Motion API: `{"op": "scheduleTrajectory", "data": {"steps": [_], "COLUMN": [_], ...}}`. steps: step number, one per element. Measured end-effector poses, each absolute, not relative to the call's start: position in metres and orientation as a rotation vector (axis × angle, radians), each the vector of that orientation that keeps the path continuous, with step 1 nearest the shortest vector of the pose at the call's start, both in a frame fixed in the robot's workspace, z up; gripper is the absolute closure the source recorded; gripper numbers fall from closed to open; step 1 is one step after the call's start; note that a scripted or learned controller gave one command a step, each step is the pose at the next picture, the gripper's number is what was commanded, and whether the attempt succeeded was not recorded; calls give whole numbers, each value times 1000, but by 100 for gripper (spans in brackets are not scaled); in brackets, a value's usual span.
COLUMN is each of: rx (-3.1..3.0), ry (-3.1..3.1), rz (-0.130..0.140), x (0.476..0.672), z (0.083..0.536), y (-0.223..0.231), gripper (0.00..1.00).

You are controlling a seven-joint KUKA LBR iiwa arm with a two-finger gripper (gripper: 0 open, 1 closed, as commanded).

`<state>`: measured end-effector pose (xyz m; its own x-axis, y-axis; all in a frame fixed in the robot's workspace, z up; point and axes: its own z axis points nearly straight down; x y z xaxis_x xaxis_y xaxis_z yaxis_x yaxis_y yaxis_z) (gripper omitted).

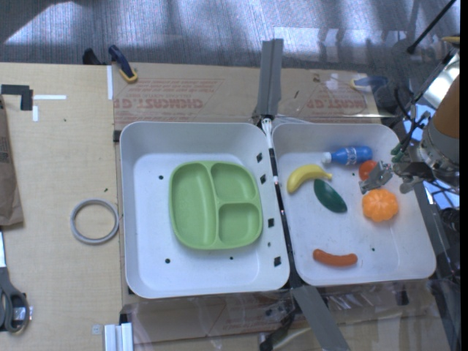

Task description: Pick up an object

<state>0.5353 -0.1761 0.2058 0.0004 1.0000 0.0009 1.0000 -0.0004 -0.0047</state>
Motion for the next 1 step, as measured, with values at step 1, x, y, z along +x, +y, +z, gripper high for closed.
{"op": "scheduleTrajectory", "data": {"steps": [1], "rx": [-2501], "ry": [-1898], "rz": [2], "x": [577], "z": [95], "y": [-191], "gripper": [0]}}
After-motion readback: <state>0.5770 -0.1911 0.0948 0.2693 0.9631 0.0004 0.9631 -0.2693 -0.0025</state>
